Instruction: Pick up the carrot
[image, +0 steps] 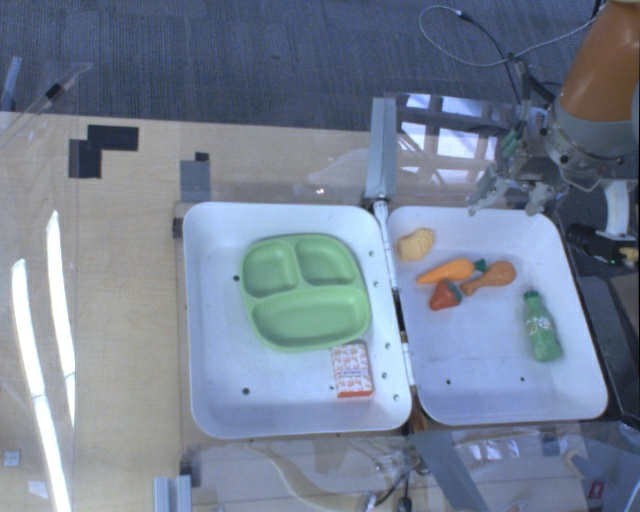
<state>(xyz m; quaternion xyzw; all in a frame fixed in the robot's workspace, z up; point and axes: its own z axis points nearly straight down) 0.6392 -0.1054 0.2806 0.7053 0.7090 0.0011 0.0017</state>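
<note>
The carrot (446, 270) is orange with a green tip. It lies on its side in the upper middle of the right bin (500, 390). A red strawberry (444, 295) sits just below it, and a brown drumstick-shaped piece (492, 276) touches its green end. My gripper (513, 202) hangs over the bin's far rim, up and to the right of the carrot and well apart from it. Its fingers stand open with nothing between them.
Also in the right bin are a yellow bread-like lump (415, 242) near the top left corner and a green bottle (541, 326) at the right. The left bin (215, 390) holds a green divided plate (305, 292) and a small orange-and-white box (351, 370). A metal frame (440, 130) stands behind the bins.
</note>
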